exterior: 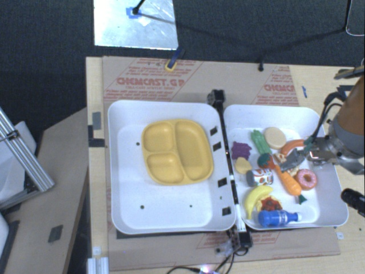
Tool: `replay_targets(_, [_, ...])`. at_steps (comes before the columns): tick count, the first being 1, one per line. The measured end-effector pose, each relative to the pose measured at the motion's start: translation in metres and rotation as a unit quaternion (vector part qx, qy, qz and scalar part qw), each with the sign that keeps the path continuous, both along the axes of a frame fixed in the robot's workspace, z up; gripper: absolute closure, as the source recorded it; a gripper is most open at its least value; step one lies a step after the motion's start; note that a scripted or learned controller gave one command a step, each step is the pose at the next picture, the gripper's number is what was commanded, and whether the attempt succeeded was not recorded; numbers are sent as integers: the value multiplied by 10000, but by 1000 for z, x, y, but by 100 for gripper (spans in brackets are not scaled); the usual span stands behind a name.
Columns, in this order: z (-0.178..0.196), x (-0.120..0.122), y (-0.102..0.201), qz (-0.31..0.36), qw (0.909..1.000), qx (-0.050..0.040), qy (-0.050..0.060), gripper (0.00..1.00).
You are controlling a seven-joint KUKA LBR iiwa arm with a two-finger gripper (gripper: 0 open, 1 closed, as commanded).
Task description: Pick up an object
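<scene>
A dark carpeted floor [45,50] surrounds the pale wooden tabletop [94,153], which is covered by a brown cardboard sheet printed with red lettering [154,80]. At about eleven o'clock, a shiny square metal plate [136,17] lies on the floor.

Two shallow white bins sit side by side on the cardboard. The left white bin [125,210] holds a yellow plastic divided plate with three compartments [175,152], lying near its centre. The right white bin [325,210] is crowded with toy food.

The grey arm with its orange band [349,121] comes in from three o'clock. Its end effector [296,158] is down among the toys at the middle of the right bin, just over the orange plastic carrot [287,178]; I cannot tell how wide it stands or whether anything sits between its fingers.

Around it: a yellow plastic banana [255,198] at six o'clock of the bin, a blue plastic bottle [276,218] lying on its side just below it along the near wall, and a small red-and-white can [260,177] left of the carrot. A green plastic vegetable [260,141] lies toward eleven o'clock, a round beige bun-like piece [275,137] just beside it, a purple grape-like cluster [241,150] at ten o'clock near the left wall, and a pink frosted doughnut [308,178] at four o'clock of the end effector.
</scene>
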State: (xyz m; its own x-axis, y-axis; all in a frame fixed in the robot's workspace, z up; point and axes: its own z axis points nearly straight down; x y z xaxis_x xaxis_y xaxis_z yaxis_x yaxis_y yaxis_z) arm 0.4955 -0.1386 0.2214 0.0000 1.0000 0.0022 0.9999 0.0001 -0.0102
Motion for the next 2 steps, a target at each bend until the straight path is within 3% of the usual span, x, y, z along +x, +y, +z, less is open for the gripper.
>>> replay_targets(1, [6,3,0,15,10000,-12,-60,0])
replay_targets(2, [-46,-6,-5,5,10000,-6,-35,0])
